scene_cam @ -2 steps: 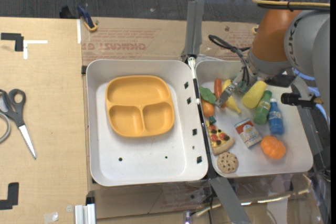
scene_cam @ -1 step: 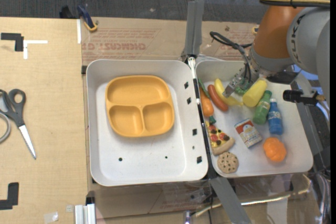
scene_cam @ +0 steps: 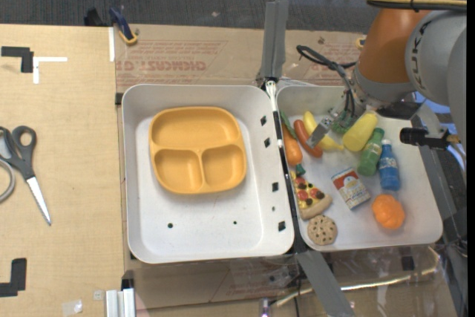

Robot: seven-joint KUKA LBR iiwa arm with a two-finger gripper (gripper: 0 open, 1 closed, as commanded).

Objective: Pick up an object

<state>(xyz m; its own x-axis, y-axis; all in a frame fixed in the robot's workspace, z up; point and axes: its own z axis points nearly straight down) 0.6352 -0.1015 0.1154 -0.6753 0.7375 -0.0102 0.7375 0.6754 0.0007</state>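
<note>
My end effector hangs low in the right bin, grip state unclear, over a yellow toy. It looks light, rigid, slick; I'd pinch its middle.

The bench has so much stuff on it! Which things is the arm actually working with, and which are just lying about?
Part of the job:
gripper, down in the right bin
toys there: yellow bottle, blue bottle, orange fruit, pizza slice, cookie, small carton

Just lying about:
yellow divided plate in the left bin
scissors
</note>
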